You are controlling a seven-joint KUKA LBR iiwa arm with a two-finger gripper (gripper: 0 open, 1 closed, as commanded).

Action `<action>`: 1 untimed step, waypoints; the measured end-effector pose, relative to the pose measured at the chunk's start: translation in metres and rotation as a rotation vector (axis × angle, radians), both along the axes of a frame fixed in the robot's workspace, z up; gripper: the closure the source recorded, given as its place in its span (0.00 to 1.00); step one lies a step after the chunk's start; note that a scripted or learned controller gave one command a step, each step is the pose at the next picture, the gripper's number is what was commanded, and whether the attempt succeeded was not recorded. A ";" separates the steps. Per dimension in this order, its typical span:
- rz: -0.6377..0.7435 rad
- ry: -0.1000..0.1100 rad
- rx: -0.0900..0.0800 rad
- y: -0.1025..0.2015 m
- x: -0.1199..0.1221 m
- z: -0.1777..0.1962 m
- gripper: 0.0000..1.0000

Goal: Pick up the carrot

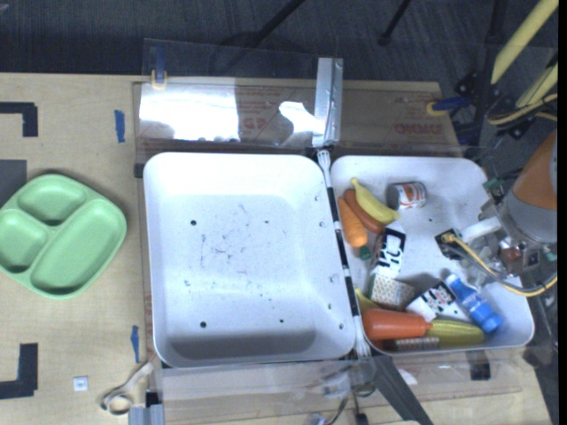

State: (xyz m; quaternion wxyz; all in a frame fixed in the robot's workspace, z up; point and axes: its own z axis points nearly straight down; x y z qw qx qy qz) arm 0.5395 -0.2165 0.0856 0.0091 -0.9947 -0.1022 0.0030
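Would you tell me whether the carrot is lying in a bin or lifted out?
In: the carrot lies flat at the right bin's front edge.

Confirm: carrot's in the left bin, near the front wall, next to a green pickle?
Not quite: the camera view shows the carrot in the right bin, not the left. The rest holds: it lies near the front wall, beside the green pickle.

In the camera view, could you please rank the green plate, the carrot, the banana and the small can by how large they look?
1. Green plate
2. Carrot
3. Banana, close to the carrot
4. Small can
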 end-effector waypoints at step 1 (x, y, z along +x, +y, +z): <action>0.001 0.001 0.001 0.001 0.000 0.009 1.00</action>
